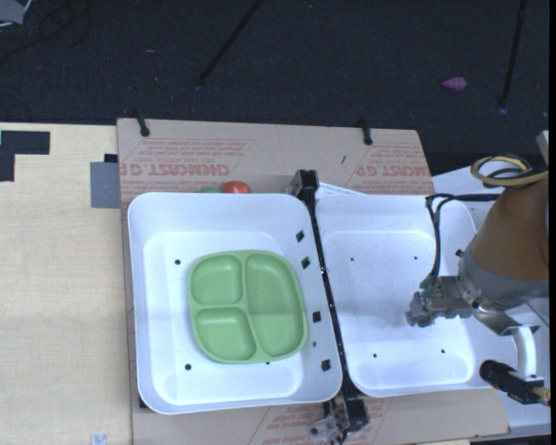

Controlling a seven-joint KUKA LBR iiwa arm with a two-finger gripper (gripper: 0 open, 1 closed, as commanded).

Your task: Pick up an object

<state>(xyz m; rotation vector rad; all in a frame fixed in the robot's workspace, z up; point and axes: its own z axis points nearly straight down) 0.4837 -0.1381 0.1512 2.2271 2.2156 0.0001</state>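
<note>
- Two shallow white bins lying side by side on a sheet of printed cardboard [259, 151], the left bin [157, 378] and the right bin [380, 248] meeting at a dark divider strip [320, 286].
- One green divided plate [247, 306], the task's likely object, resting flat on the floor of the left bin, roughly centred, turned slightly askew, apart from all four walls.
- One gripper [424, 310] hanging low over the right bin's floor, toward that bin's right side, at about the plate's height in the picture.
- Plate and gripper sitting well apart, with the divider strip and a stretch of bare white floor lying between them; plate lying to the gripper's left in the camera view, nothing touching it.
- Gripper's state: impossible to tell, clenched or released, the tip showing as a small dark, blurred cluster; nothing visibly grasped.
- One grey arm [510, 239] reaching in from the right edge, its bulk looming over the right bin's far wall.
- One small red round thing [235, 188] peeking from behind the left bin's back rim, on the cardboard, outside both bins.
- One yellow cable loop [500, 165] curling above the arm.
- Pale wooden bench top [46, 286] stretching away to the left of the cardboard.
</note>
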